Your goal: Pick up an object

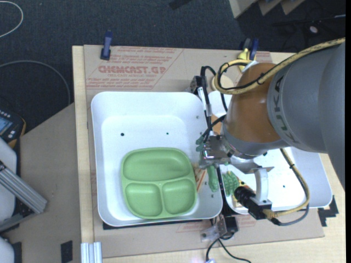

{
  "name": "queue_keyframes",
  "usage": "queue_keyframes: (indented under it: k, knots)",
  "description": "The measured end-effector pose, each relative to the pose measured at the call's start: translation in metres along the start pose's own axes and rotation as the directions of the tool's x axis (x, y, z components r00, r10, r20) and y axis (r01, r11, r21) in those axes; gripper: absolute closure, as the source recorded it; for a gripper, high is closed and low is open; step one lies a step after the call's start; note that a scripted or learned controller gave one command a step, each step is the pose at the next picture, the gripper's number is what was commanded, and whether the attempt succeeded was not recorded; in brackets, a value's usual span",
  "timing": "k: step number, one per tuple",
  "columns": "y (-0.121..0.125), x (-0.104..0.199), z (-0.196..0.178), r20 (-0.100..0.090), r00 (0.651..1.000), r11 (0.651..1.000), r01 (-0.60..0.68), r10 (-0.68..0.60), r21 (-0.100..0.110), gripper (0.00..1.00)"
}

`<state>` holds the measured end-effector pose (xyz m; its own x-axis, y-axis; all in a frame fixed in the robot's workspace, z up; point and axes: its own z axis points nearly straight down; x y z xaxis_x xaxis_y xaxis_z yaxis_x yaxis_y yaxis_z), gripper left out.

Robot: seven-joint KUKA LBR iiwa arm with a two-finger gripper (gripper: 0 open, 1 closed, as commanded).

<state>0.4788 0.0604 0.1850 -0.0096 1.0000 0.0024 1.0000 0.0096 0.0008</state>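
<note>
A light green divided plate [159, 182] lies in the front part of the left bin [126, 119]. The arm's grey body and orange band [249, 106] hang over the ridge between the two bins. My gripper [211, 171] reaches down at the left bin's right edge, just right of the plate. A small orange and green thing [201, 177] shows beside it, against the plate's rim. Another green item [229, 181] lies under the wrist in the right bin. The wrist hides the fingertips.
The right bin [312, 185] is mostly covered by the arm. Yellow and black cables [285, 215] loop off the wrist over its front edge. A blue clamp [106, 45] and a yellow one [248, 51] hold the brown board at the back.
</note>
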Motion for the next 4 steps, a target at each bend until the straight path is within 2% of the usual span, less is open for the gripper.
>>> queue_keyframes:
  k: [1,2,3,4]
  knots:
    - [0.003,0.028,-0.161,-0.003,1.000,1.000,-0.002,0.002,-0.018,1.00]
    - [0.007,-0.015,-0.097,0.004,1.000,1.000,-0.015,0.015,0.008,1.00]
    - [0.002,0.023,-0.189,-0.001,1.000,1.000,-0.004,0.004,-0.010,1.00]
    - [0.002,0.021,-0.195,0.003,1.000,1.000,-0.008,0.008,-0.003,1.00]
